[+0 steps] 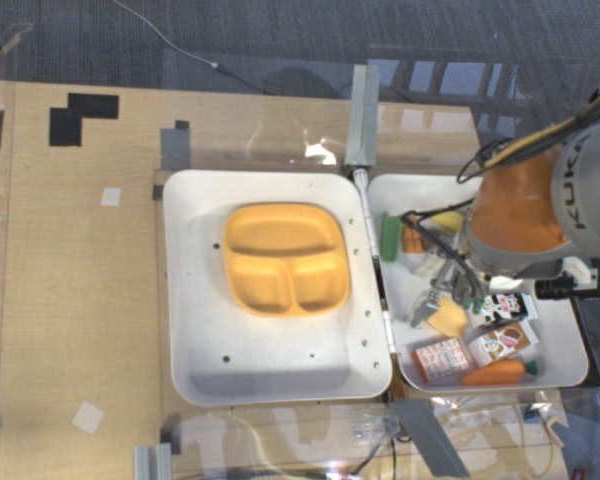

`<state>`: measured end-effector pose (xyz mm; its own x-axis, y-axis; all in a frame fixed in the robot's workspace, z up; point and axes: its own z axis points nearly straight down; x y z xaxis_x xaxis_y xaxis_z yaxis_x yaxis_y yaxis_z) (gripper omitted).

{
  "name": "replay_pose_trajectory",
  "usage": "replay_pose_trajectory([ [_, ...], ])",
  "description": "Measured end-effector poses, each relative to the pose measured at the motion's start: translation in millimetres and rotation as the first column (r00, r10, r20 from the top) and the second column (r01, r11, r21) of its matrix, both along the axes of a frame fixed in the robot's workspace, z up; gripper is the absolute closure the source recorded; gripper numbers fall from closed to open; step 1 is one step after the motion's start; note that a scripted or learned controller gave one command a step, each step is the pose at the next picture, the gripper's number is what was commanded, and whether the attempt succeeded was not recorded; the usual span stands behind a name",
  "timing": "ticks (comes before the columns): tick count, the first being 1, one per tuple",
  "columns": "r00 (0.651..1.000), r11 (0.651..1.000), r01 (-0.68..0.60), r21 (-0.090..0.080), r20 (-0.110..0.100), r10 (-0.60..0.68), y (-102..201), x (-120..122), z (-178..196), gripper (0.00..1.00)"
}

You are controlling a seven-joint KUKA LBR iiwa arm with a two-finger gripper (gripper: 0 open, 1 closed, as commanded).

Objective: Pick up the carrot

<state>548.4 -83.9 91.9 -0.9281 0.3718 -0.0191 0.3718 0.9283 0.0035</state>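
The carrot [494, 373] is orange with a small green top and lies flat along the front edge of the right bin [570, 368], near its front right corner. My gripper [435, 303] hangs over the middle of that bin, just above a yellow wedge [447, 319]. It is behind and to the left of the carrot, well apart from it. The grey arm with its orange band [515, 208] reaches in from the right and hides part of the bin's back half.
Two small cartons [442, 358] [504, 343] lie just behind the carrot. A green object [390, 236] sits by the right bin's left wall. The left bin [195, 368] holds a yellow divided plate [285, 258].
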Motion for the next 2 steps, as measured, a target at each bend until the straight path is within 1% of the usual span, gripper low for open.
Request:
replay_pose_trajectory([
  [1,1.0,1.0,-0.001,-0.002,0.022,0.001,0.3,5.7,14.4,1.0],
  [2,0.994,0.994,-0.106,-0.004,0.001,0.106,-59.9,-4.0,168.2,1.0],
])
